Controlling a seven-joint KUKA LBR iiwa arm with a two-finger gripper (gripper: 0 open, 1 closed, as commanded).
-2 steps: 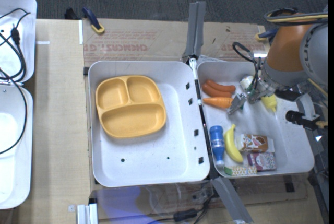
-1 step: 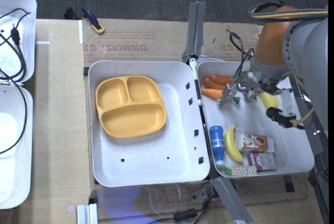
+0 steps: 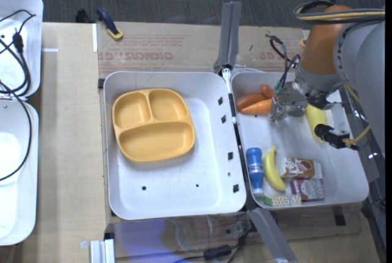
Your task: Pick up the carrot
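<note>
The carrot (image 3: 253, 105) lies in the back left part of the right bin (image 3: 349, 191), its tip pointing left toward the divider. A second, smaller orange piece (image 3: 267, 91) sits just behind it. My gripper (image 3: 282, 110) hangs low at the carrot's right end, very close to it or touching it. The grey wrist and its orange band (image 3: 321, 50) rise behind and to the right. Nothing shows as lifted off the bin floor.
A yellow object (image 3: 316, 119) lies right of the gripper. Toward the front of the right bin are a blue bottle (image 3: 253, 170), a banana (image 3: 273, 168) and two snack packs (image 3: 301, 179). The left bin (image 3: 177, 194) holds a yellow divided plate (image 3: 153, 124).
</note>
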